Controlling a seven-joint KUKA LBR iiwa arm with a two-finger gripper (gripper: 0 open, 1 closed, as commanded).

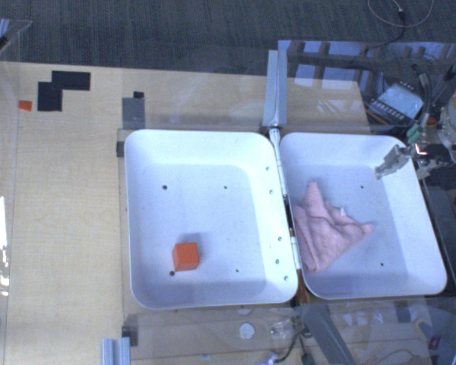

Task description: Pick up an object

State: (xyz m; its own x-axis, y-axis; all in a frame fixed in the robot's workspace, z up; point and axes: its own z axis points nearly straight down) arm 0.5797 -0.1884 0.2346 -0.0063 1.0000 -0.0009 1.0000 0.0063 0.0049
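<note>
I see the gripper [393,163] at the right bin's [433,280] far right edge, holding nothing; I cannot tell its opening. The pink cloth [324,230] lies crumpled near the divider. I'd bring the gripper over a raised fold and descend straight, pinching the bunched ridge.

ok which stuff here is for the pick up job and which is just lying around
For the job:
orange block in the left bin
pink cloth in the right bin
pincer above the right bin

Lying about:
black shapes on the bench
small orange square
</note>
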